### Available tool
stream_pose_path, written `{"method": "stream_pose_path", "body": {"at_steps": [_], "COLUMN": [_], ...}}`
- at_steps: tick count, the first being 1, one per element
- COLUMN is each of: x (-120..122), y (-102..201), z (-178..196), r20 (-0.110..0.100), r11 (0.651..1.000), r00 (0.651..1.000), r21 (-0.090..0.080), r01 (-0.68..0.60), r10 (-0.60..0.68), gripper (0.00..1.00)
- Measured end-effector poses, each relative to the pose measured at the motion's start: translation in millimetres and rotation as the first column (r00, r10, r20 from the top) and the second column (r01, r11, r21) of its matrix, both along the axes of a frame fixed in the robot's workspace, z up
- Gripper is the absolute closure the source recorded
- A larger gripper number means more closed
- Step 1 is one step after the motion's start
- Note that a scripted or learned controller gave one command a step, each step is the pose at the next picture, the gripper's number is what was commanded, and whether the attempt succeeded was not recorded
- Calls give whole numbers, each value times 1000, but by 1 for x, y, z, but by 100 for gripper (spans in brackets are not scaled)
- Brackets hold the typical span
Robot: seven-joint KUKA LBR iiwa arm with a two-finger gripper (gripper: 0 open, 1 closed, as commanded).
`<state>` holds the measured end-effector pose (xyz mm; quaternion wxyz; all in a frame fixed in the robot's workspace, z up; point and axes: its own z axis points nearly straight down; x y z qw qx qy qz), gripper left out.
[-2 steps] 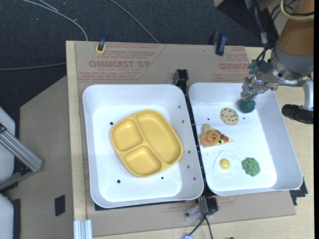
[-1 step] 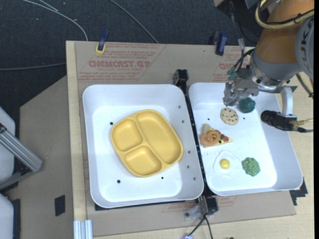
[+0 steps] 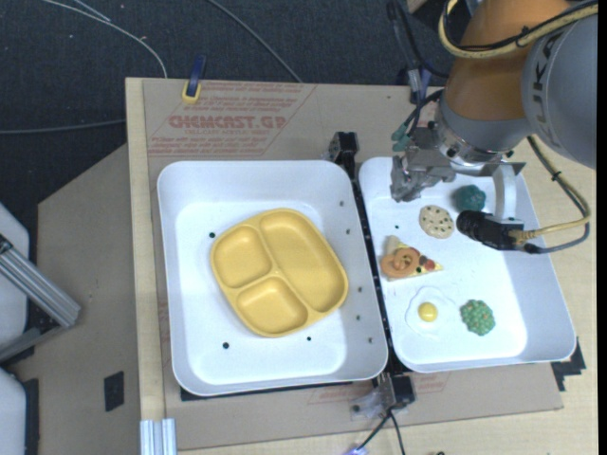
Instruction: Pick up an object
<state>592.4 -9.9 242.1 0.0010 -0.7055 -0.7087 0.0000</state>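
- Low over the right bin (image 3: 531,282), close to its back corner on the side next to the left bin (image 3: 190,216): the gripper (image 3: 408,190), pointing down from the grey and orange arm (image 3: 503,55)
- Released or clenched: cannot tell from this angle
- Just beside the gripper, toward the view's lower right: a round speckled cookie (image 3: 436,220), flat on the bin floor and apart from the tool
- Farther to the gripper's right in the view, a little above the cookie: a small teal lump (image 3: 469,198)
- Below the gripper in the view, near it: a pizza slice (image 3: 406,262), tip pointing right
- Lower still, well apart from the gripper: a fried egg (image 3: 428,312), and near its right side a green broccoli piece (image 3: 477,317)
- Well apart to the gripper's left in the view: a yellow three-compartment tray (image 3: 277,271), set askew on the floor of the left bin
- Under both bins: a cardboard sheet (image 3: 237,121) with red print
- Far up and left of the gripper, on the sheet's back edge: a blue and yellow clip (image 3: 194,79)
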Motion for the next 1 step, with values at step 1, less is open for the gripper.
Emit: {"method": "stream_pose_path", "body": {"at_steps": [1], "x": [-2], "y": [56], "z": [-13], "r20": [-2], "r11": [1000], "r00": [1000], "r21": [0], "r01": [0], "r10": [0], "gripper": [100]}}
